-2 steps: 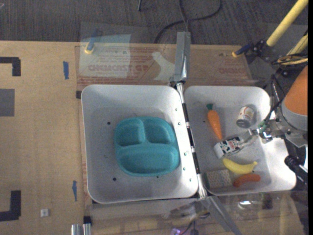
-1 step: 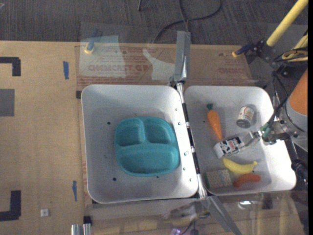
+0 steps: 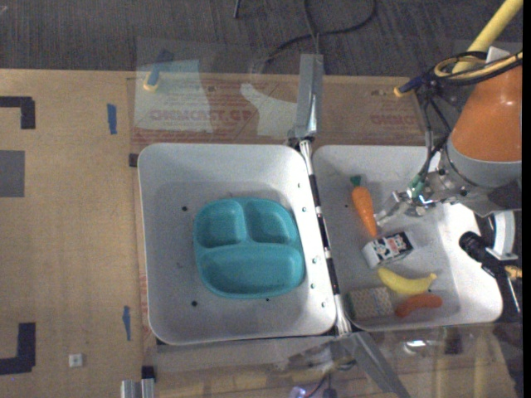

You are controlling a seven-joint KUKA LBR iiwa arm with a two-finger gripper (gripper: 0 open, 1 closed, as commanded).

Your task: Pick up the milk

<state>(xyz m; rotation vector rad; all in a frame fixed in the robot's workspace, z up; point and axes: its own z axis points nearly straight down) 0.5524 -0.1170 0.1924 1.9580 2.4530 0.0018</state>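
The milk (image 3: 388, 249) is a small white carton with dark print, lying on its side in the middle of the right bin (image 3: 473, 309). My gripper (image 3: 391, 206) hangs above the bin a little up and to the right of the carton, just right of the carrot (image 3: 363, 209). Its fingers are open with nothing between them. The grey arm with its orange band (image 3: 491, 123) comes in from the upper right.
A yellow banana (image 3: 406, 282), a reddish sausage (image 3: 418, 304) and a grey-brown slice (image 3: 371, 303) lie just below the milk. The left bin (image 3: 166, 181) holds a teal divided plate (image 3: 247, 247). Cables run near the arm at the right.
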